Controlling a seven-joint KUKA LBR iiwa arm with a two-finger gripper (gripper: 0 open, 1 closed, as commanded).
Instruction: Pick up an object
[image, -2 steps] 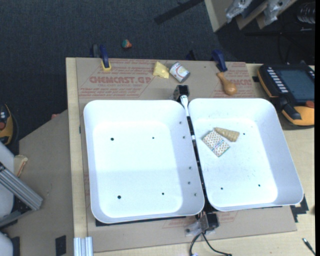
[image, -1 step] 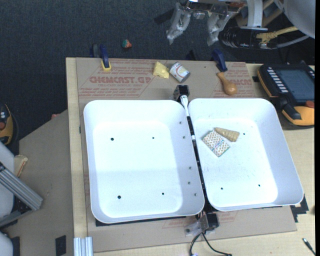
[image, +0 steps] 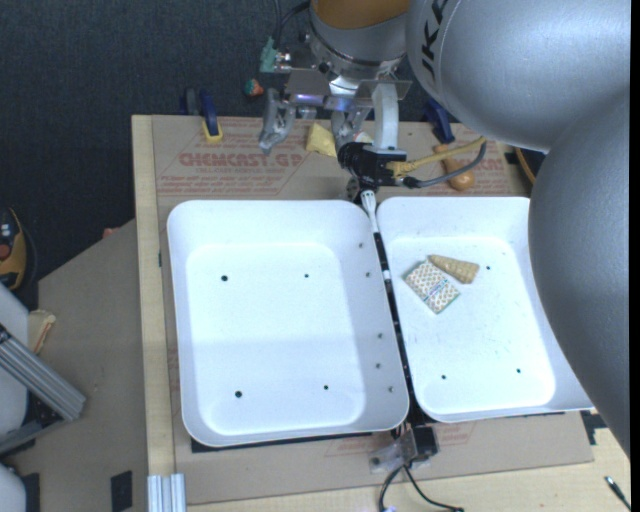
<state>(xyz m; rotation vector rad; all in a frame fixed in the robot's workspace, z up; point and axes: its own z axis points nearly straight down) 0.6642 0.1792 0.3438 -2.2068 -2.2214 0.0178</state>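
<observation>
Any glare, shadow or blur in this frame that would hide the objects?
Camera view: the arm is near the lens and soft; the left bin has a brighter lower band; the cone and patterned packet in the right bin are sharp enough and unshadowed.

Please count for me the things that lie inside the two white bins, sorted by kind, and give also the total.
Tan cone-shaped piece: 1, in the right bin
Flat square packet with a small printed pattern: 1, in the right bin, touching the cone
Total: 2
</observation>
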